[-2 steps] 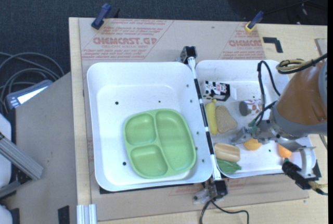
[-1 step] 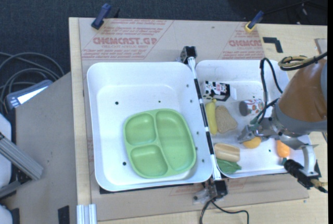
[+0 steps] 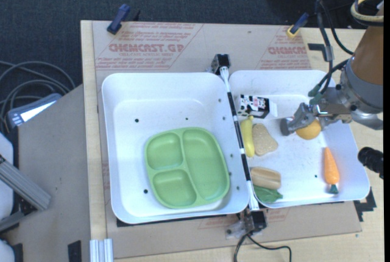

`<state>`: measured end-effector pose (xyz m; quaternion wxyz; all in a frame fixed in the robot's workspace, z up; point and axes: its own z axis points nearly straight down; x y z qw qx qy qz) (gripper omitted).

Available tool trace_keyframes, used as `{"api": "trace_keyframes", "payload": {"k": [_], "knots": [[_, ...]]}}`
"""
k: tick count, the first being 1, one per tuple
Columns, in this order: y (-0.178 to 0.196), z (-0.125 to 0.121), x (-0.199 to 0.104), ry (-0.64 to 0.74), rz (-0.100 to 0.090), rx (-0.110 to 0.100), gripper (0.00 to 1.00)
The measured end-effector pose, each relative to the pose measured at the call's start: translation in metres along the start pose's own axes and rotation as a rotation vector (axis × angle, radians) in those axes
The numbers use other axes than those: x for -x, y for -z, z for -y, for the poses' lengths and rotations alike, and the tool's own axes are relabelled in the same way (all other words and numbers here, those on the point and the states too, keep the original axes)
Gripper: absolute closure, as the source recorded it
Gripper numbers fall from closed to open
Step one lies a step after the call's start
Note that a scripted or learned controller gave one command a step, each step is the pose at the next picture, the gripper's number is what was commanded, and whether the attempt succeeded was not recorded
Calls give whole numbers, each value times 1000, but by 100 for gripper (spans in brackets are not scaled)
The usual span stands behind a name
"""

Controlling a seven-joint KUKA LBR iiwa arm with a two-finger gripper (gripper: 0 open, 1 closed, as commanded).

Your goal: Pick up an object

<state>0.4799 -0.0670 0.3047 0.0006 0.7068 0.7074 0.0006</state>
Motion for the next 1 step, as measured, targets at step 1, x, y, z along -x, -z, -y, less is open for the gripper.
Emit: {"api": "trace_keyframes", "payload": {"k": [1], "knots": [[-54, -43, -53, 0, -1, -5, 100]]}}
